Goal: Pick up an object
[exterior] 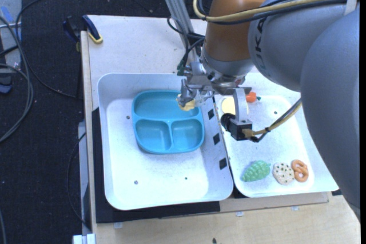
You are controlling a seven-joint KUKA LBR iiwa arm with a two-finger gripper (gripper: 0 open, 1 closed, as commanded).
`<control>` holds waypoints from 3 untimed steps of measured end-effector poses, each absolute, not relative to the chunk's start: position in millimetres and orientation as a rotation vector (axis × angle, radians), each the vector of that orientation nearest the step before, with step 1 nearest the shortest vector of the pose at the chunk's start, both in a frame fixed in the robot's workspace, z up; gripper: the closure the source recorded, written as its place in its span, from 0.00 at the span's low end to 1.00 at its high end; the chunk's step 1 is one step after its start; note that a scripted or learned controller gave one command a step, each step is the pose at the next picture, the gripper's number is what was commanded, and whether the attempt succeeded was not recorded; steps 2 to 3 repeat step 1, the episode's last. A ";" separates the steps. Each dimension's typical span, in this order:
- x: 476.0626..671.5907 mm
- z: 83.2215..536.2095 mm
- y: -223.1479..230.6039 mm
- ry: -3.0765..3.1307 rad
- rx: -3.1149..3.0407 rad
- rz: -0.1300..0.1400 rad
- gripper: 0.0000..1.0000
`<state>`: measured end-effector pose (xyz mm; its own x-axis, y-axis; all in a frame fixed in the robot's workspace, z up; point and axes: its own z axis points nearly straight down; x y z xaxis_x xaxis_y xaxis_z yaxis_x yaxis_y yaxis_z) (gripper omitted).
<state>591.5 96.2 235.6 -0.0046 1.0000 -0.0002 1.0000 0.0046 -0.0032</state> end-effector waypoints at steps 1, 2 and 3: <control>592.4 236.1 95.0 -2.223 -2.219 0.001 0.00; 592.4 236.1 95.0 -2.223 -2.219 0.001 0.00; 592.4 236.1 95.0 -2.223 -2.219 0.001 0.00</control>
